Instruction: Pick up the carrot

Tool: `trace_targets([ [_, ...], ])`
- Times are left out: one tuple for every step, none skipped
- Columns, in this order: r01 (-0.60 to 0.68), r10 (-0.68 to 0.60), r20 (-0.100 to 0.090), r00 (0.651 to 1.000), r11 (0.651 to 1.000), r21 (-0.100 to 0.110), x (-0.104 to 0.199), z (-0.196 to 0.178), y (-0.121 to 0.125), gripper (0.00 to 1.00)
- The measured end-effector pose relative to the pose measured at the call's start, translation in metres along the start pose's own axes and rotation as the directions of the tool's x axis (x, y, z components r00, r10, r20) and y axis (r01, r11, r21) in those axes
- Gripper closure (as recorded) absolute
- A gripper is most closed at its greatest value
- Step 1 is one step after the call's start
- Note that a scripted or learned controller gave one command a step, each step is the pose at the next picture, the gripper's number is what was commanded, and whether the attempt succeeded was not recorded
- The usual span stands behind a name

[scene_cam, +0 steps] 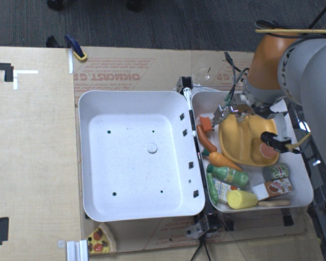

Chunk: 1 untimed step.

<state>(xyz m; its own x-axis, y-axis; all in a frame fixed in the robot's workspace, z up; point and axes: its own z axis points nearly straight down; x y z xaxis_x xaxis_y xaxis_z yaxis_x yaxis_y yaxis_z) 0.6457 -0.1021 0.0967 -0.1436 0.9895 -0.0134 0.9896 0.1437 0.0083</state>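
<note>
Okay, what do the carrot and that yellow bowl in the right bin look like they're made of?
The carrot looks like smooth moulded plastic, a toy: even orange colour, faint sheen, no root texture. The yellow bowl also seems plastic, with a flat uniform colour and soft highlights along its rim, though glazed ceramic can't be ruled out from here.

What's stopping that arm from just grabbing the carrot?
A yellow bowl lies between the end effector and the carrot, its rim overlapping the carrot's upper side. A green bottle crowds the carrot from below.
</note>
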Motion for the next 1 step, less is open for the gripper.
trace_targets([
  [0.044, -0.044, -0.028, 0.999, 0.999, -0.001, -0.0224, 0.0024, 0.0010, 0.00],
])
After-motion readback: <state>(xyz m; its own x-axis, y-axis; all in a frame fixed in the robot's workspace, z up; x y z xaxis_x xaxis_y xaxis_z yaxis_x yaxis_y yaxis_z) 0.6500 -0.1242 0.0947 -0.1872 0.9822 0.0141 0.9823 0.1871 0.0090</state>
